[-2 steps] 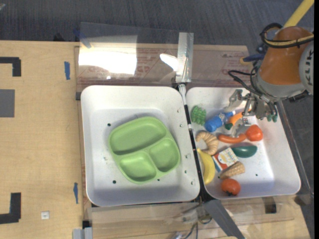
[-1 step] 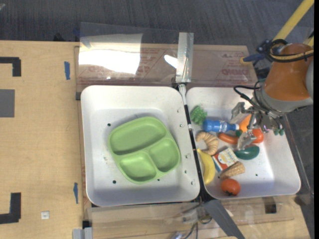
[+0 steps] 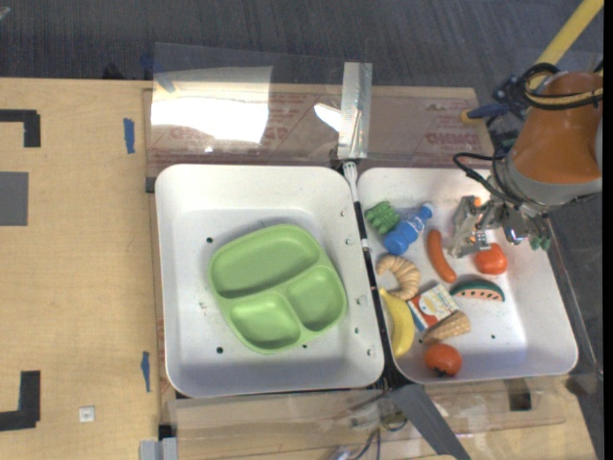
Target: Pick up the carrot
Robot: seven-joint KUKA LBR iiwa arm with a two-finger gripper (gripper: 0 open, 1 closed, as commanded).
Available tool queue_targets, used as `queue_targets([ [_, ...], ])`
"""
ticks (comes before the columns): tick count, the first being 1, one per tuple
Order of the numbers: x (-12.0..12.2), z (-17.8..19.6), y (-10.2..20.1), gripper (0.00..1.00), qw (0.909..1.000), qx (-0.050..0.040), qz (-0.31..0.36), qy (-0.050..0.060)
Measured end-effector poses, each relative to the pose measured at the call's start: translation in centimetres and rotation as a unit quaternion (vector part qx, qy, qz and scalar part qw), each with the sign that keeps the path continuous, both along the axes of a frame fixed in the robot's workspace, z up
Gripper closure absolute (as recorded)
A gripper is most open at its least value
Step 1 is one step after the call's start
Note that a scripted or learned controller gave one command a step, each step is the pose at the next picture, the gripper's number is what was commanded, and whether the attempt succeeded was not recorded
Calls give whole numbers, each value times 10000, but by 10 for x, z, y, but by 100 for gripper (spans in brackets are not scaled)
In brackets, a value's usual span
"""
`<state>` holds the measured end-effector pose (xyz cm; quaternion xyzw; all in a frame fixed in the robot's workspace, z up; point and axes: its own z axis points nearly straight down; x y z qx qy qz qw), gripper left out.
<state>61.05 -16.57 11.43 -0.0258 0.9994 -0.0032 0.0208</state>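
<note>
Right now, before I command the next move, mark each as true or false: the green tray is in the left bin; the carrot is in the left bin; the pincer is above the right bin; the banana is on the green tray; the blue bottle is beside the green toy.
1. The green tray lies in the left bin. True.
2. The carrot lies in the left bin. False: it is in the right bin.
3. The pincer is above the right bin. True.
4. The banana is on the green tray. False: it is in the right bin.
5. The blue bottle is beside the green toy. True.
</note>
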Motion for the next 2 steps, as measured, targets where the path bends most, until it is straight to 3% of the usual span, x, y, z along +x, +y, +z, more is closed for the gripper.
queue_targets([
  [1, -4, -7, 1, 0, 10000, 18, 2, 63],
  [2, -1, 6, 2, 100, 10000, 10, 6, 15],
])
